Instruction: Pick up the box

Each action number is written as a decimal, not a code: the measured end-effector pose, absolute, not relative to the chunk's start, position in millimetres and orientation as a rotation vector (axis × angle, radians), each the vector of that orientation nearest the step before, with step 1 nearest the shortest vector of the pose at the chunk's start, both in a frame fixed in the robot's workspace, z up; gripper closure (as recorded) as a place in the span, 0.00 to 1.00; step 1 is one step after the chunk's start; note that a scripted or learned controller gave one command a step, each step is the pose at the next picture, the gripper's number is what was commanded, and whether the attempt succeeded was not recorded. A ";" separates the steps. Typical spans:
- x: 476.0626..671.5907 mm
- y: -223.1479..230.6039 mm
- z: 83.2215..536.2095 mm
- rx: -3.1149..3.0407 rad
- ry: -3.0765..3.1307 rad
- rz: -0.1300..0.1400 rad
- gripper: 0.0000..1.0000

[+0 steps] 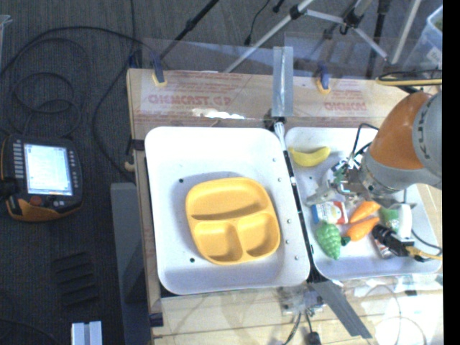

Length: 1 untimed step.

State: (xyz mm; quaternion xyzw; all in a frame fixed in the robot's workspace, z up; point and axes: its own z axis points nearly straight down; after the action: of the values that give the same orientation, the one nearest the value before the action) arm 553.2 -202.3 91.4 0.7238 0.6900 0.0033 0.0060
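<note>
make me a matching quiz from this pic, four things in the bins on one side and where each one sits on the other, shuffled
Things:
1. yellow tray
2. banana
3. green grapes
4. carrot

Places:
A. far end of the right bin
B. near end of the right bin, by the divider
C. middle of the left bin
D. right bin, just under the arm's wrist

Pairs: 1-C, 2-A, 3-B, 4-D

The arm (424, 131) reaches in from the right edge of the view, its orange band bulging above the grey wrist. The wrist angles down and leftward over the right bin (431, 261). The gripper (336, 185) sits low near the bin's middle, toward its left wall.
</note>
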 end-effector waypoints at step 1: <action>547.7 -175.1 91.8 2.273 2.140 0.009 0.00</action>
State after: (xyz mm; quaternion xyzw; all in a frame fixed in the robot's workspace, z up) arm 547.7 -175.1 91.8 0.7281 0.6854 0.0028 0.0101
